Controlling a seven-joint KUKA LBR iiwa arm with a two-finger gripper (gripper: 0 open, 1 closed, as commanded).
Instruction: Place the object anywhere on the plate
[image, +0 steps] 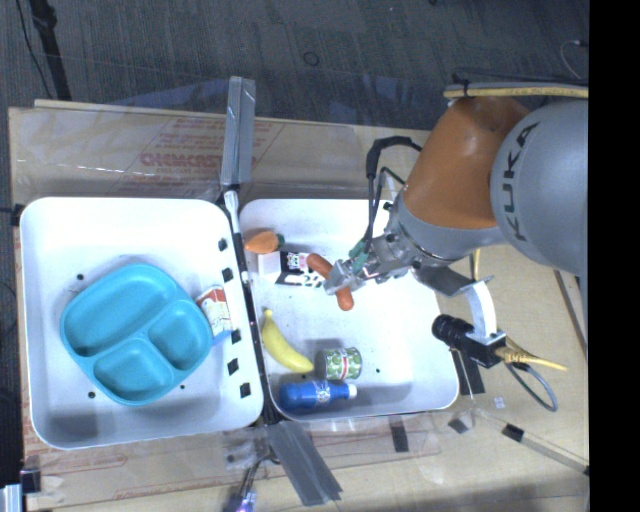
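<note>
Overhead, two shallow white bins are sitting side by side. Toward the left bin's (40, 300) lower left corner, a smooth blue three-compartment plate (135, 333) is lying bare, so nothing is resting on it yet. A small carton (214, 309) is leaning at that bin's right edge. Near the right bin's (420, 390) lower edge, a curved yellow banana (283, 346), a green can (340, 362) and a blue bottle (315, 394) are lying. Higher up, the gripper (352, 275) is hovering beside a small orange sausage-shaped object (345, 298); whether it is clamping it is unclear. Carrying and releasing appear to remain.
</note>
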